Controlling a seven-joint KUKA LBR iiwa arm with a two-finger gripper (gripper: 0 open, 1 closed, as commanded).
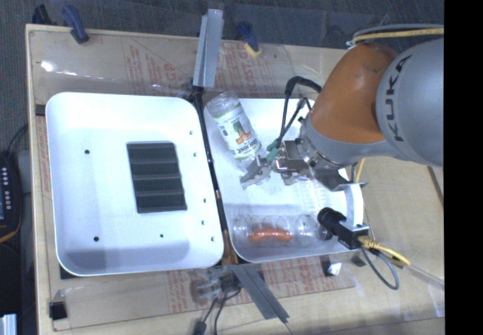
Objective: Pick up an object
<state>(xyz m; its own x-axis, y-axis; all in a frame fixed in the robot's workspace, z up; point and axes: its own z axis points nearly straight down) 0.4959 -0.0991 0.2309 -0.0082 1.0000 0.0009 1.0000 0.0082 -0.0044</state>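
In the right bin (332, 254) a clear bottle with a white and green label (233, 125) lies on its side near the far left corner. A clear plastic pack with an orange item inside (273, 232) lies along the near wall. My gripper (259, 168) hangs low over the bin's middle, just below the bottle's near end. Its metal fingers (253, 173) point left, and nothing shows between them. The arm's orange band and grey wrist cover the bin's right half.
The left bin (75, 122) holds a black ribbed rectangular block (156, 176) at its middle. A grey bar (207, 47) stands at the back between the bins, with blue clamps (75, 24) on the bench's far edge. Cables trail at the front right.
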